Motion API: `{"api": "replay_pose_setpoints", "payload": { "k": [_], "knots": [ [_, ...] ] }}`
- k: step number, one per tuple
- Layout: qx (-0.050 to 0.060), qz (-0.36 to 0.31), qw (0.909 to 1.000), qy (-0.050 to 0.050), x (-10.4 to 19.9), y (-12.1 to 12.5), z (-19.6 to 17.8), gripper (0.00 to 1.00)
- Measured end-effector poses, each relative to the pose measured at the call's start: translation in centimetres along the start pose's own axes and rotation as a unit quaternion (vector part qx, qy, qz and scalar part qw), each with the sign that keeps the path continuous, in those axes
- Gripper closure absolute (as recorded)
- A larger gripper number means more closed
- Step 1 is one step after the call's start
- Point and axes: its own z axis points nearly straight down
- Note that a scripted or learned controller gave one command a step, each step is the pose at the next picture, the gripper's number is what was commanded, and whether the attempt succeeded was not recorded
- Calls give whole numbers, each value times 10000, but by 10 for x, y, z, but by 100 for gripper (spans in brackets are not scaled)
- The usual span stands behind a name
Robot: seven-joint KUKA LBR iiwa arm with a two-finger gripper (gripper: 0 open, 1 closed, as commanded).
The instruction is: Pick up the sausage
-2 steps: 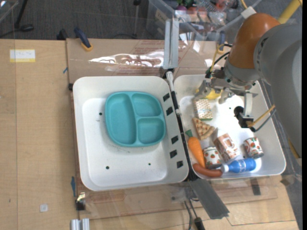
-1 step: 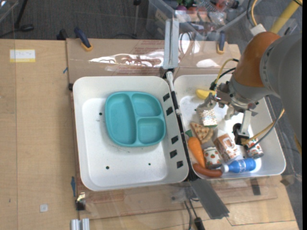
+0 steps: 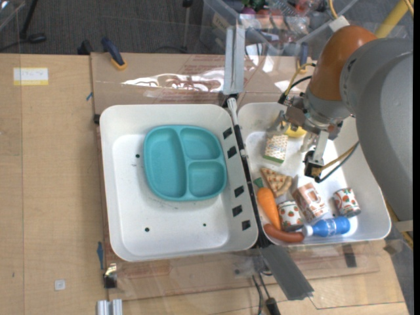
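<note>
Red-brown glossy sausage [image 3: 283, 235]: smooth, slightly curved tube, lying along the near edge of the right white plastic bin [image 3: 374, 205] at its near-left corner, just beside tapered orange carrot [image 3: 268, 205].
Gripper [image 3: 296, 122]: over that bin's far side, near pale speckled packet [image 3: 276, 147]; open or closed, cannot tell.
Left white bin [image 3: 125, 222]: matte teal three-compartment plate [image 3: 184, 161].

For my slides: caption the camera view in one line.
Two-finger gripper over the right white bin at its far end; reddish-brown sausage lies at its near edge.
</note>
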Motion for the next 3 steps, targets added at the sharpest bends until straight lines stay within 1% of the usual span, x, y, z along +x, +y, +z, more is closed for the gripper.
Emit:
{"api": "replay_pose_setpoints", "payload": {
  "k": [1,2,3],
  "knots": [
    [83,144,9999,-34,-99,5,-147,0],
    [104,671,9977,-37,-140,-58,-43,0],
    [95,658,9978,-38,-86,17,-12,0]
  ]
}}
